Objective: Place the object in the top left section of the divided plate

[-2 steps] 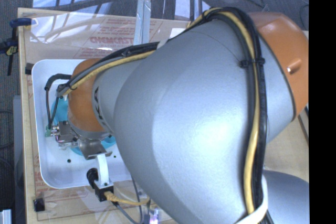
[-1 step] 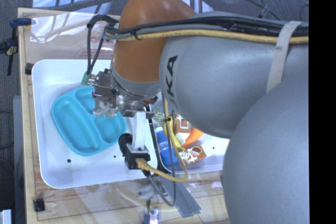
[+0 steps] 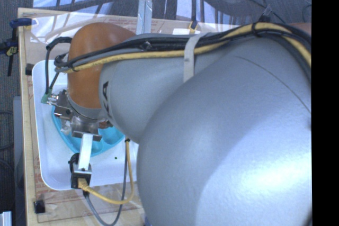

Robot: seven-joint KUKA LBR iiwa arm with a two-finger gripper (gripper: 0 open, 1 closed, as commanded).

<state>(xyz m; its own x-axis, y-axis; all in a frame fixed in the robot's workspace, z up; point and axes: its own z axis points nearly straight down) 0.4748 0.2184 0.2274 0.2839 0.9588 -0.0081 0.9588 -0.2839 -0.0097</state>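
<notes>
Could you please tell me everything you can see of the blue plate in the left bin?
Little of the plate shows. It is bright light blue, smooth and glossy like plastic, and lies in the white bin at the view's left. The arm hangs over it and hides most of it, so I see two curved slices of rim: one left of the wrist, one right of it below the orange band. Its dividers and sections are hidden, and I cannot tell whether anything lies on it or touches it.

We see the grey arm [image 3: 212, 129] covering most of the divided plate [image 3: 114, 137], its sections hidden; at nine o'clock, the white bin [image 3: 45, 124] is partly covered.
</notes>
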